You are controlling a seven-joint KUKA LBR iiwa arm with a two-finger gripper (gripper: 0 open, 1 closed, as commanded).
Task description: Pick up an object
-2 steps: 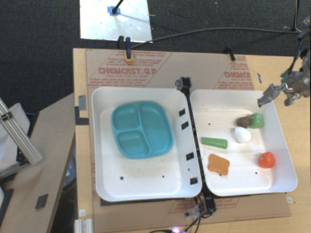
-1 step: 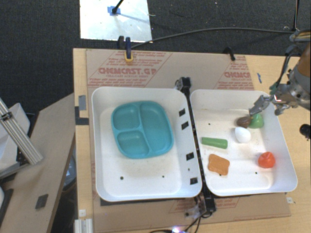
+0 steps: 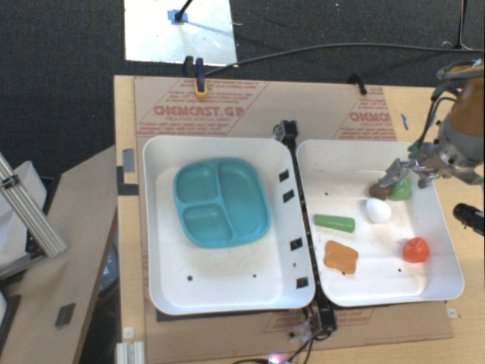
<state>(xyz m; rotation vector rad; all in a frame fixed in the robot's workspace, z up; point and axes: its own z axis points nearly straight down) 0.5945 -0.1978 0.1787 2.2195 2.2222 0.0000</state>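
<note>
My gripper reaches in from the right over the far right part of the right bin. Its tip sits right above a small green object and a brown object that lie close together. Just in front of them rests a white egg-shaped object. Further forward in the same bin lie a green stick, an orange piece and a red round object.
The left bin holds a teal divided plate. A black divider with clips runs between the bins. A cable crosses the bench behind them, and a black part juts in at the right edge.
</note>
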